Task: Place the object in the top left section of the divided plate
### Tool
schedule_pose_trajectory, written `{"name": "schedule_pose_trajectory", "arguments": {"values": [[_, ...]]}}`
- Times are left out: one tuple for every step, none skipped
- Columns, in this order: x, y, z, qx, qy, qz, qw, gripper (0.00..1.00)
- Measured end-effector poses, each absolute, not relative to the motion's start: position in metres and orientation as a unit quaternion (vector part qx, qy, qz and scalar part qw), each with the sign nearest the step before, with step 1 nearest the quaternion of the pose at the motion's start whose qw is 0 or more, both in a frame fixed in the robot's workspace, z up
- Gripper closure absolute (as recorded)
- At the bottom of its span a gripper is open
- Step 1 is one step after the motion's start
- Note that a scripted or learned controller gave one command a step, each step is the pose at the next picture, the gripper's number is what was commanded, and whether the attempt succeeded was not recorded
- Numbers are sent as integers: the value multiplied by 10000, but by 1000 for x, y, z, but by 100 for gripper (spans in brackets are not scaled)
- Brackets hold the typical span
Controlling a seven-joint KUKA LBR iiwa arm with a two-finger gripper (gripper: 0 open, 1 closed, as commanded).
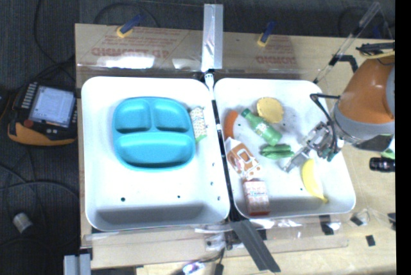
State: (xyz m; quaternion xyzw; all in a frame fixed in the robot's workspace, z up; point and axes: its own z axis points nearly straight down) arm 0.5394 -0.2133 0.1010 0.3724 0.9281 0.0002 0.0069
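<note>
We saw the gripper [300, 157] low in the right bin [292, 88], fingers slightly apart, nothing visibly held. The banana [313, 180] lay just beside it: likely light, smooth; we'd grab mid-body. The plate [154, 132] sat in the left bin [103, 190].

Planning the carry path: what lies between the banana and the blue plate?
In the camera view: green pickle, carton, then the bins' divider, between banana and plate.

Wooden bench [366, 203] bears two white bins [103, 203], seemingly touching
</note>
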Motion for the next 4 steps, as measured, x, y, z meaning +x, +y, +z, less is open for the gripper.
{"name": "schedule_pose_trajectory", "arguments": {"values": [[549, -216, 90, 3574, 9339, -15, 30, 0], [617, -221, 90, 4672, 8842, 5, 24, 0], [604, -140, 90, 4231, 9061, -12, 50, 0], [632, -79, 184, 4867, 8736, -15, 10, 0]]}}
